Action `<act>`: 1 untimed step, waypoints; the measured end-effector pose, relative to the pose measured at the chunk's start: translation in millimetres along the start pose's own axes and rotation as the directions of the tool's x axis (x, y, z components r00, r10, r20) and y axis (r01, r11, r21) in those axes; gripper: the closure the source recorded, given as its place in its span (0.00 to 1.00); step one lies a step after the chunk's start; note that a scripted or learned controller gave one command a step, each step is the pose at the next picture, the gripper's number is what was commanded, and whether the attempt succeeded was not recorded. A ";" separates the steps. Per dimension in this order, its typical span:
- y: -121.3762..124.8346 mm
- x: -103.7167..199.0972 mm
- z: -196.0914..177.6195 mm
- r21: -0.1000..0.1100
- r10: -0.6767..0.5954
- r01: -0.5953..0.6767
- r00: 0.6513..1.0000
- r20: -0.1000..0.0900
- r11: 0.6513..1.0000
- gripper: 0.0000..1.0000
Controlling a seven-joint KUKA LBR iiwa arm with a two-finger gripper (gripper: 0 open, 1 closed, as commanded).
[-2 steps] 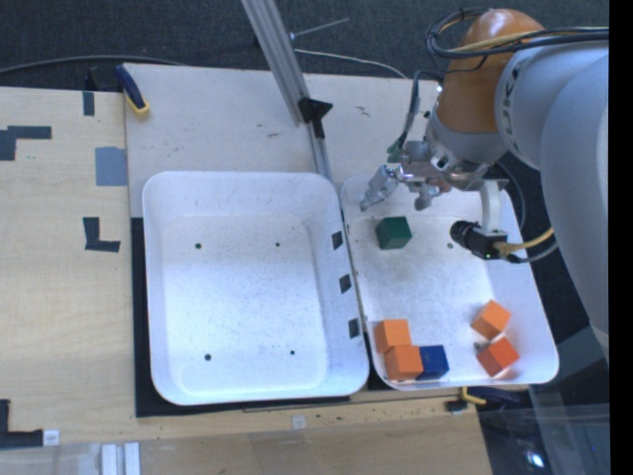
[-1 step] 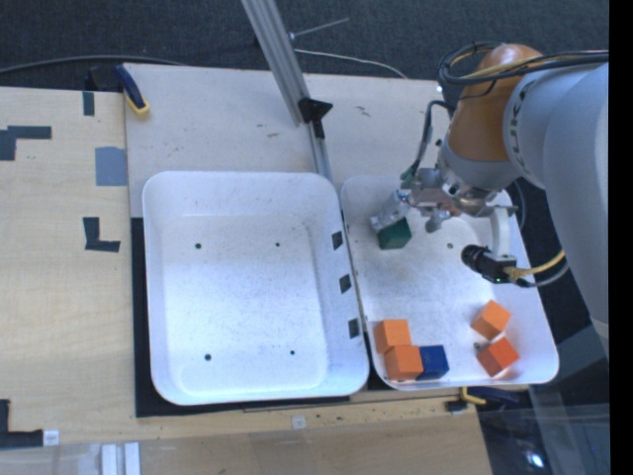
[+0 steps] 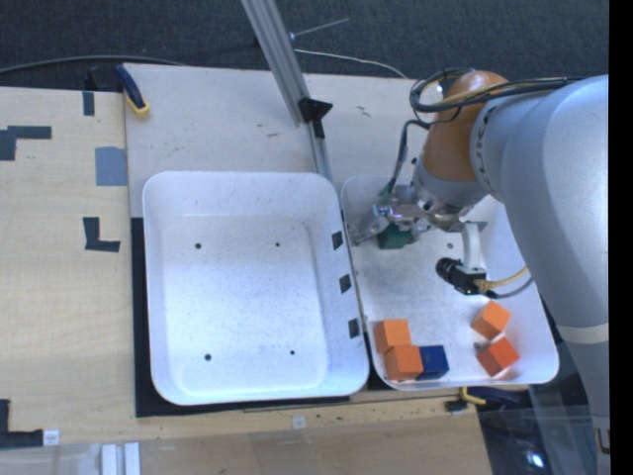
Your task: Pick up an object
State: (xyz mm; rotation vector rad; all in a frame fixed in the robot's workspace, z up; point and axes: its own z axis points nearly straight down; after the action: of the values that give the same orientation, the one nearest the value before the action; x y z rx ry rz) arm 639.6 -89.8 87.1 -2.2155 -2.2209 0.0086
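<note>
1. Camera view: gripper (image 3: 396, 228) low at the right bin's (image 3: 524, 369) far end, over a green object (image 3: 398, 236); finger state impossible to tell.
2. Orange blocks (image 3: 396, 347) and blue block (image 3: 432, 361) at that bin's near end.
3. Likely grasp step; next, closing and lifting straight up.

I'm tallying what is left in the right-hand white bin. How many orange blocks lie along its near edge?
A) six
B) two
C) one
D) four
D: two orange blocks sit stacked beside the small blue block, and two more lie toward the right-hand white bin's corner.
</note>
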 end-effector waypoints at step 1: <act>1.3 -0.1 -4.5 -0.005 0.000 0.000 1.000 0.000 1.000 0.00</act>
State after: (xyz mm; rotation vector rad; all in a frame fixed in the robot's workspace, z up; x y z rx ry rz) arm 640.9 -89.9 91.6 -2.2182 -2.2231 0.0027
